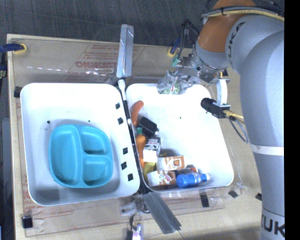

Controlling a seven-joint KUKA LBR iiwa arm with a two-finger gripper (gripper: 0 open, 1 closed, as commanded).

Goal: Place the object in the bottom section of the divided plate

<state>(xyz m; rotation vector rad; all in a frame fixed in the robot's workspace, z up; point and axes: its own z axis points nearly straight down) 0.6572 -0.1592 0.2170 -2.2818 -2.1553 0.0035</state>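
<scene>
Clutching a crinkled green-white packet (172, 85), the gripper (182, 80) hangs far right of the blue divided plate (81, 155).

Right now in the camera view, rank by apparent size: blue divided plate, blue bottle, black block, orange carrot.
1. blue divided plate
2. blue bottle
3. orange carrot and black block: look alike in size, carrot partly hidden, so unranked.
</scene>
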